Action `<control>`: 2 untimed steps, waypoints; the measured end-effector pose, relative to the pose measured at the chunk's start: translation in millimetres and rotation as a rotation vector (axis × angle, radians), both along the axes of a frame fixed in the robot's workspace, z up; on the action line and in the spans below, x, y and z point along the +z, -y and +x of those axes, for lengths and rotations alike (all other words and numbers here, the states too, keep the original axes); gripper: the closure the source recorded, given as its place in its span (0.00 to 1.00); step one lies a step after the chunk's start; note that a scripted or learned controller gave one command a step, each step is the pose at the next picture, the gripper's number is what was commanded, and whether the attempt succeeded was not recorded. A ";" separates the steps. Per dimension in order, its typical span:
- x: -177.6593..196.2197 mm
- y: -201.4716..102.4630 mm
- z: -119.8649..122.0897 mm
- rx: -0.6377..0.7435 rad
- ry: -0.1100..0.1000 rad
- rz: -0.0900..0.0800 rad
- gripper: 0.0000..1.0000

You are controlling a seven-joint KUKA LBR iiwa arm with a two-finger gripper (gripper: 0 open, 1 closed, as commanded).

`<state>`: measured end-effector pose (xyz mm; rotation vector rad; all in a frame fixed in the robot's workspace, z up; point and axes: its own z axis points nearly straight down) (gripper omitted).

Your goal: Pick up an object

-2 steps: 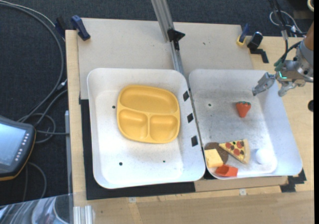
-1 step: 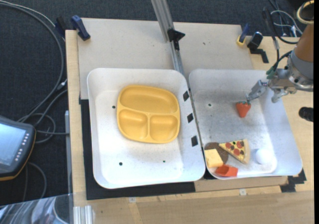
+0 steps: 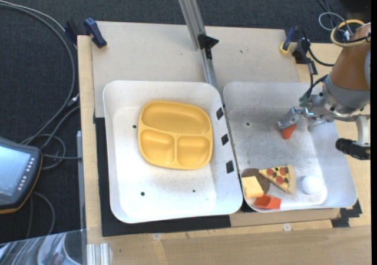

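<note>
Item, my end effector [image 3: 290, 123]: over the far part of the right bin [image 3: 259, 102], reached in from the right. An orange piece [image 3: 287, 132] sits right at its tip; how wide my fingers stand, and whether they grip that piece, I cannot tell.

Item, near edge of the right bin: a pizza slice [image 3: 279, 177], a yellow block [image 3: 252, 186] just left of it against a brown piece [image 3: 260, 176], a red-orange piece [image 3: 268, 202] nearest of all, and a white ball [image 3: 311, 185] to the right.

Item, left bin [image 3: 126, 140] (beside the right one on the tabletop [image 3: 147, 52]): a yellow divided plate [image 3: 175, 135], three compartments, lying flat.
</note>
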<state>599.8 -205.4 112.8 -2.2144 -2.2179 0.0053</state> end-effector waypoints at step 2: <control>-8.4 -0.8 1.3 0.000 0.007 -0.001 1.00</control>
